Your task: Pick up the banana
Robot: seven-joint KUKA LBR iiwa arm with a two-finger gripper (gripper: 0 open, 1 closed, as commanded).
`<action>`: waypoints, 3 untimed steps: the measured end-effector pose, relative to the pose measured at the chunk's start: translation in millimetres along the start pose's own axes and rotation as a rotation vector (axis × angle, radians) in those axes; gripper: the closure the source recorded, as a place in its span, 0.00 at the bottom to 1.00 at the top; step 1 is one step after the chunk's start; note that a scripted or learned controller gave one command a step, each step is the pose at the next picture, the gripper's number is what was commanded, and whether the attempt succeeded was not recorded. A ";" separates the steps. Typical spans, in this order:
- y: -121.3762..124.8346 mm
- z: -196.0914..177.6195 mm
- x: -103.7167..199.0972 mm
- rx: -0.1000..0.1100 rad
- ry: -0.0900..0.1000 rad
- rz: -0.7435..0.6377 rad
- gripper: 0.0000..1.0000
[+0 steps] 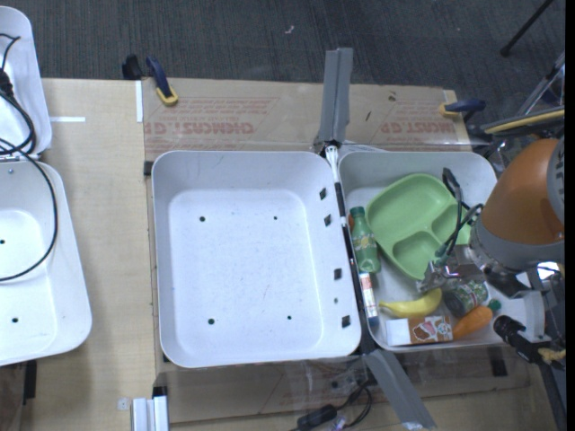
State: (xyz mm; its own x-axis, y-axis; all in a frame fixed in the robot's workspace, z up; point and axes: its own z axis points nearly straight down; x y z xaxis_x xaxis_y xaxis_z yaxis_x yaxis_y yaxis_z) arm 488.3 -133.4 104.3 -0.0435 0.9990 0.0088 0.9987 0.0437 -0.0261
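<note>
Down in the right bin, the banana lies near the front wall, between the green divided plate and a carrot. Gripper hovers just above it; whether the jaws are spread, I cannot tell. Best approach: drop straight onto the banana's middle, clear of the plate rim

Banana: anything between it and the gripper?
Nothing visible. The gripper sits just above the banana in the right bin. Green tray, carrot and green bottle flank it, not blocking.
</note>
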 end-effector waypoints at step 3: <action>-10.6 14.5 22.6 -0.022 -0.010 -0.139 0.00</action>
State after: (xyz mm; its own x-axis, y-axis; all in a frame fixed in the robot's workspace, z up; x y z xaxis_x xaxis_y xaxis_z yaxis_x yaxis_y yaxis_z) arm 476.4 -111.2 90.2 -0.1812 0.9834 0.0011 0.9834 0.1812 -0.0037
